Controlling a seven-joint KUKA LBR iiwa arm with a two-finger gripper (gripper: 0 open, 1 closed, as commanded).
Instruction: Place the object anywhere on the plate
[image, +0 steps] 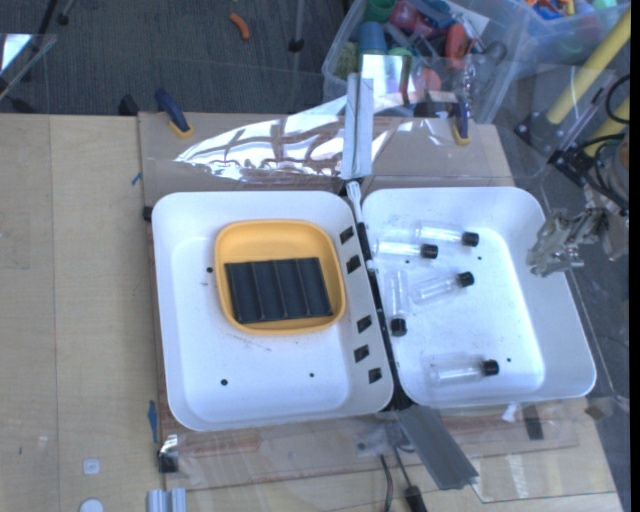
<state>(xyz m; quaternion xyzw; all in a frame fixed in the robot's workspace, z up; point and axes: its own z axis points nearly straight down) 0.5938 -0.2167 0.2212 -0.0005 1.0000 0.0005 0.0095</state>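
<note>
Vials (445, 287) in right bin | gripper (556, 245) at bin's right edge, grip state unclear

Left bin (190, 300): 1 yellow plate (278, 236) bearing a black ridged insert (277, 290). Right bin (520, 300): 5 clear black-capped vials (462, 371). Gripper (560, 245) beside its right rim.

— What lies around the bench?

— A light wooden tabletop (60, 300) spreads to the left and along the bottom. Beyond its far edge there is dark grey carpeted floor (200, 50).

— And at the top right?

— A clear plastic storage tub (500, 50) packed with colourful odds and ends, with a yellow tube (590, 70) slanting just beside it.

— How about the light?

— It glares off a crinkled sheet of shiny clear plastic (270, 145) near the table's far edge. A blue clamp (172, 112) grips the board there.
</note>
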